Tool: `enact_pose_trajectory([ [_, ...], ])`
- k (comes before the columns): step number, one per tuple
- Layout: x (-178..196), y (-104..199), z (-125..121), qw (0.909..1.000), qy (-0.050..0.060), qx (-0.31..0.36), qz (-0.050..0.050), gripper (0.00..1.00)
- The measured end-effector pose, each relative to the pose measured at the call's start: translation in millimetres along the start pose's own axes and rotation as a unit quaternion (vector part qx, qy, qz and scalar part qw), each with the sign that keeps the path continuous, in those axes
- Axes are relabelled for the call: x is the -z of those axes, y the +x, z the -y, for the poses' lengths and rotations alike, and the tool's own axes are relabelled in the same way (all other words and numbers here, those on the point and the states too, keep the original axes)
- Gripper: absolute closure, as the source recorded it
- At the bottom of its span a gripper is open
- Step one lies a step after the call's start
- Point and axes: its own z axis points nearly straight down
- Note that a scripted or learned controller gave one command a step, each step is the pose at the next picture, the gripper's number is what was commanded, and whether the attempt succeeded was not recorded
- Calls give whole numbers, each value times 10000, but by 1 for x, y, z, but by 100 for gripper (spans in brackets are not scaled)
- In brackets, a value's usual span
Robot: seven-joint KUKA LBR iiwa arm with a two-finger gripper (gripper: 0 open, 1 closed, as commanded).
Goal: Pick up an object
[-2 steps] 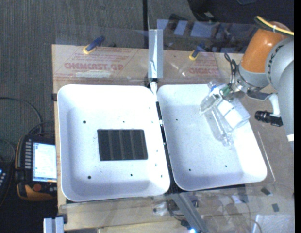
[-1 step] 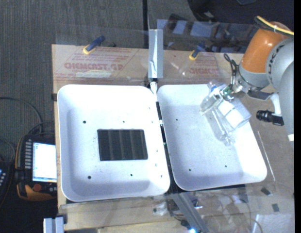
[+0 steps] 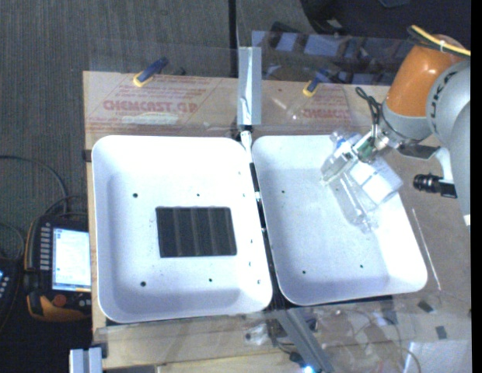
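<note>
Claw (image 3: 358,196) over right bin (image 3: 303,278), near far edge

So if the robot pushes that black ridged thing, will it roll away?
Probably not. The black ridged slab lies flat and low in the left bin, so it should slide rather than roll or tip. It looks stiff, and being so flat, it may be hard for the pincer to grip.

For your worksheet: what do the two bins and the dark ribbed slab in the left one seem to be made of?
Left bin and right bin: probably moulded plastic, white and matt, with rounded corners and soft rims. Dark ribbed slab: possibly rubber or plastic, matt black with parallel grooves; the look leaves it open.
</note>
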Motion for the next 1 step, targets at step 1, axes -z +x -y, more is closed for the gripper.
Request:
enact_pose_trajectory([
  [1,0,28,46,9993,-187,264,170,0],
])
